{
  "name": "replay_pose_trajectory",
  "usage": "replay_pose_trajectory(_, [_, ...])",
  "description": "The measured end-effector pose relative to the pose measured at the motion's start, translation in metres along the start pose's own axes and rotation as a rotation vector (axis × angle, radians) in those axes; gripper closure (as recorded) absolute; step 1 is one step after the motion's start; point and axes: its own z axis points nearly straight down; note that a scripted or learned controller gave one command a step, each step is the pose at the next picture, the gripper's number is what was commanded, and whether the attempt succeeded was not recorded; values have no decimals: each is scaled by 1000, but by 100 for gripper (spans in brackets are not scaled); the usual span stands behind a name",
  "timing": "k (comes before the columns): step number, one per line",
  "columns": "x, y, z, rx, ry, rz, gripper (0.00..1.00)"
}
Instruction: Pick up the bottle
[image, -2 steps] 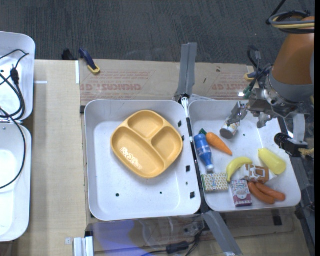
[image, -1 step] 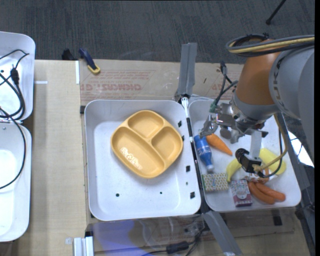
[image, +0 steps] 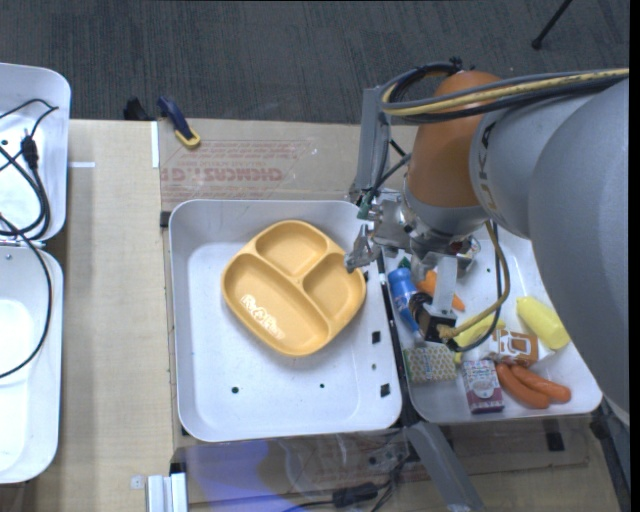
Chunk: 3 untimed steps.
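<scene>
You are looking down on the tabletop (image: 110, 300), which carries two shallow white bins side by side. The left bin (image: 200, 400) holds an orange divided plate (image: 293, 287) in its upper half, toward the bin's right wall; the plate has three compartments and lies flat. The right bin (image: 575, 385) holds the clutter. The bottle (image: 405, 298), blue with a white cap end, lies on its side close to that bin's left wall, running roughly along the wall. The arm (image: 540, 160) reaches in over the right bin, its orange band above the wrist, and covers the bin's upper portion. The hand (image: 432, 262) hangs directly over the upper end of the bottle, near the divider between the two bins. You cannot tell from this view whether the hand is released or clenched, nor whether it touches the bottle. Below the bottle, note a banana (image: 478, 327), lying slanted, and a small speckled pad (image: 432, 364). Toward the right bin's lower right corner you see a yellow lemon-shaped item (image: 543, 322), a small carton (image: 483, 386) and orange sausages (image: 533, 386). A blue and yellow clamp (image: 178, 122) lies at the tabletop's upper edge.
</scene>
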Motion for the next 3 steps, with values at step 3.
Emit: replay_pose_trajectory(3, [24,-33,68,-51,-24,-7,0])
